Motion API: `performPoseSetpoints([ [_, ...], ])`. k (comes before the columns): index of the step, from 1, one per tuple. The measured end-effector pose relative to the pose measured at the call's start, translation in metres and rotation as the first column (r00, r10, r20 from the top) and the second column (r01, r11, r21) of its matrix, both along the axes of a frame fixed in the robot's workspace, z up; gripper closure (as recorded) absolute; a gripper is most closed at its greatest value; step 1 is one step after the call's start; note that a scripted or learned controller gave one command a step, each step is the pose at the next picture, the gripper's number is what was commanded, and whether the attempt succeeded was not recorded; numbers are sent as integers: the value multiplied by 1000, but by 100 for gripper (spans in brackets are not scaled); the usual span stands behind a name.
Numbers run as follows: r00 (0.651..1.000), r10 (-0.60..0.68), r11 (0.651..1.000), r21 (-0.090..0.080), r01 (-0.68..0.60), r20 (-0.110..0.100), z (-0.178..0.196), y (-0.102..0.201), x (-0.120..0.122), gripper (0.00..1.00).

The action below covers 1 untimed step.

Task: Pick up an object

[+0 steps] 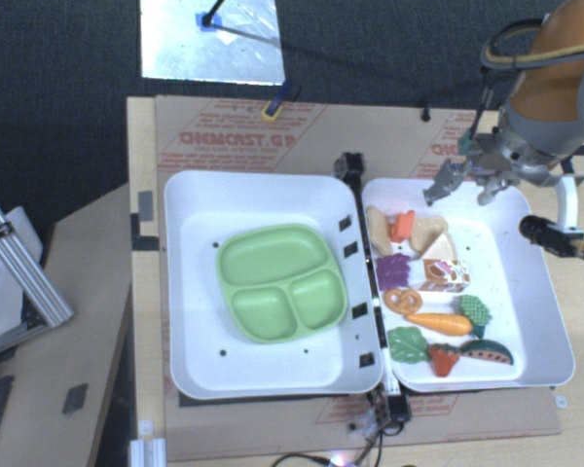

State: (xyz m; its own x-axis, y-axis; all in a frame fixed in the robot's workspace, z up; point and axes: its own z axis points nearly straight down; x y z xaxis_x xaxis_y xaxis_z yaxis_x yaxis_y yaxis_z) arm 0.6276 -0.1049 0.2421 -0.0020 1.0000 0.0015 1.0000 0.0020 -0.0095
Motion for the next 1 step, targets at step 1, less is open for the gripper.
performPoseSetpoints([
  [1, 1000, 2, 1000, -1, -2, 11, 6, 0, 2, 0],
])
